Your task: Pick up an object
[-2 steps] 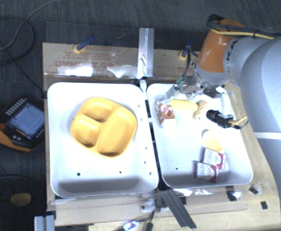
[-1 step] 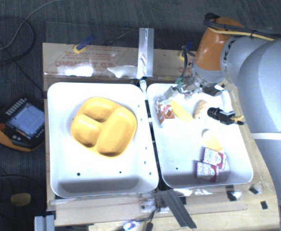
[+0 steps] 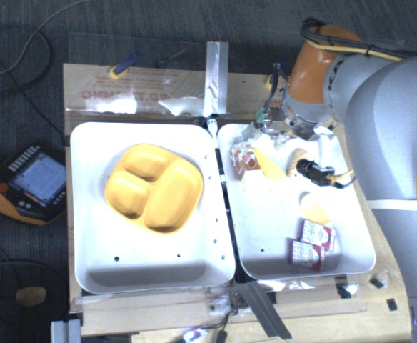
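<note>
Dark carpet surrounds the bench. Finger state: cannot tell; gripper (image 3: 283, 123) low at the right white bin's (image 3: 265, 252) far edge. Just beside it, small red-and-white crinkly packet (image 3: 244, 159): likely light, soft, slippery. Pinch across its middle.

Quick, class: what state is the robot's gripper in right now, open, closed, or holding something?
Gripper: cannot be told; it sits low at the far end of the right bin, near a small red-patterned packet, with nothing seen in its grasp.
</note>
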Motion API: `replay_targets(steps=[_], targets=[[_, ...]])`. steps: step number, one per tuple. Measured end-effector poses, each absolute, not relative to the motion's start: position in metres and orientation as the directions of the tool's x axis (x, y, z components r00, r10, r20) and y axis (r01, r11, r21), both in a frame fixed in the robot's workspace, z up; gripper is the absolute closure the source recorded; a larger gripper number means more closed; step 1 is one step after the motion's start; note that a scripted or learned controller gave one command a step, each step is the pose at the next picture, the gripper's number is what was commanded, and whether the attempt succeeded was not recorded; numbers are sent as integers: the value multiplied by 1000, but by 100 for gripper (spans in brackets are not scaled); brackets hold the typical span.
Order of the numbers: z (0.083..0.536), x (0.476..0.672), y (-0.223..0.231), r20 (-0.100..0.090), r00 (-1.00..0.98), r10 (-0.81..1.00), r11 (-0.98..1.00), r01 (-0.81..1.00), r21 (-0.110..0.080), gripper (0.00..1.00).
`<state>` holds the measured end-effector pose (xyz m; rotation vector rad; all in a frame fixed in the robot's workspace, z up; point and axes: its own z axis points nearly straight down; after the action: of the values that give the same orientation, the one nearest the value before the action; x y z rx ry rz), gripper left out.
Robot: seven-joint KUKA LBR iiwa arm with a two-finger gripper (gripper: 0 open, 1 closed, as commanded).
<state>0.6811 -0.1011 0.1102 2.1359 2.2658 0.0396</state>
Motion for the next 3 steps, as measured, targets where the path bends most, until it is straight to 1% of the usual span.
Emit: replay_targets(steps=[1, 2, 3], targets=[[110, 669, -127, 5, 25, 1000, -25, 999, 47, 0], [117, 634, -161, -8, -181, 984, 181, 983, 31, 0], [110, 637, -128, -20, -82, 996, 83, 996, 44, 0]])
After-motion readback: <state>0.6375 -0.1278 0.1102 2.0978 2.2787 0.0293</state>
